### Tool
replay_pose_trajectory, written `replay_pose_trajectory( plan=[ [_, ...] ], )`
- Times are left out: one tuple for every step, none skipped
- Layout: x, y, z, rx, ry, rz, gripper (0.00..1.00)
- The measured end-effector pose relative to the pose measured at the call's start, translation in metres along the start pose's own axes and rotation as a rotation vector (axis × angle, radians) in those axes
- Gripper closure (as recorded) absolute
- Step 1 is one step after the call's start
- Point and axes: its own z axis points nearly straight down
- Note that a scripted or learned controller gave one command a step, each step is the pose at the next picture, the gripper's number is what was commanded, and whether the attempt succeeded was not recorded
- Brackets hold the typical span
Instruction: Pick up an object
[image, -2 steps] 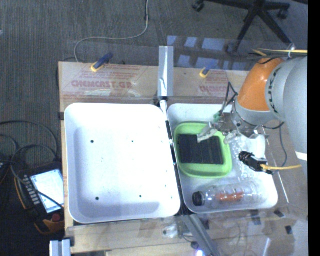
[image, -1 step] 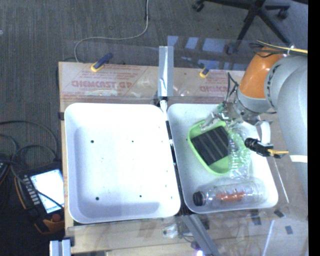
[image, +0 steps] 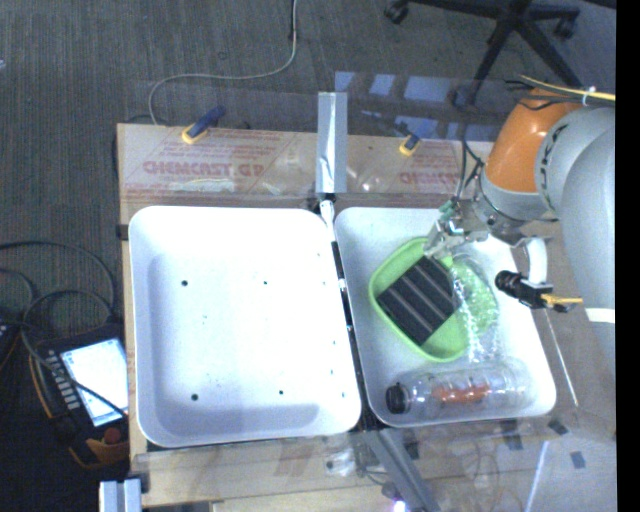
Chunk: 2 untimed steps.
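Arm: we are seeing the grey arm with the orange band (image: 525, 150) reaching over the right-hand white bin (image: 360, 300), presumably because all the candidates are lying there.
Gripper (image: 452, 228): hovering at the green tray's far corner; we cannot tell its opening.
Green plastic tray with a black ribbed insert (image: 425, 298): lying flat, long axis running diagonally, near-left to far-right.
Clear plastic bottle (image: 455, 390): lying on its side along the near wall, dark cap pointing left.

You get a bright, even light from above. The two shallow white plastic bins (image: 240, 330) shine almost too white. A soft grey shadow lies along the left bin's near wall. The big grey arm (image: 600, 200) looks blurry.
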Motion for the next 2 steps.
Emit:
replay_pose_trajectory(
  plan=[
    [0.001, -0.002, 0.002, 0.010, 0.004, 0.001, 0.00],
    [-0.028, 0.011, 0.011, 0.041, 0.043, -0.034, 0.00]
  ],
)
